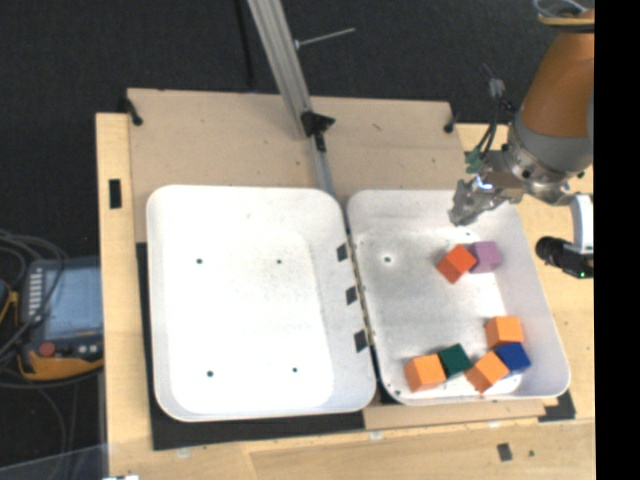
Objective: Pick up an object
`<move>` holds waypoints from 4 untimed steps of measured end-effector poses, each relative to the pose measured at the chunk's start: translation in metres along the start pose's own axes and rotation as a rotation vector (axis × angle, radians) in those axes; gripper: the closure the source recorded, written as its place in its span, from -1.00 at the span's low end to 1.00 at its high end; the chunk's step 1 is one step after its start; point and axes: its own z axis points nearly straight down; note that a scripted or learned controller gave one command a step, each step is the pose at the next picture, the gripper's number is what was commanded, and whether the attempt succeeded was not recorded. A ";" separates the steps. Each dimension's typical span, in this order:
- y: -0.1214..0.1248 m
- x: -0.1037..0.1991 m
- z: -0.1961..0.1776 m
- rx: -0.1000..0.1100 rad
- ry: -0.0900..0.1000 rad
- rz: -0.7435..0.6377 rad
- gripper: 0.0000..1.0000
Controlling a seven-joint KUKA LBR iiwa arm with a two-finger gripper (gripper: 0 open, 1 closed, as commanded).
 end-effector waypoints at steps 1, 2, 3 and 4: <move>-0.007 0.055 0.012 0.004 -0.001 0.003 1.00; -0.016 0.109 0.023 0.004 -0.001 0.003 1.00; -0.031 0.166 0.015 0.004 0.002 0.000 1.00; -0.040 0.220 0.026 0.005 0.000 0.002 1.00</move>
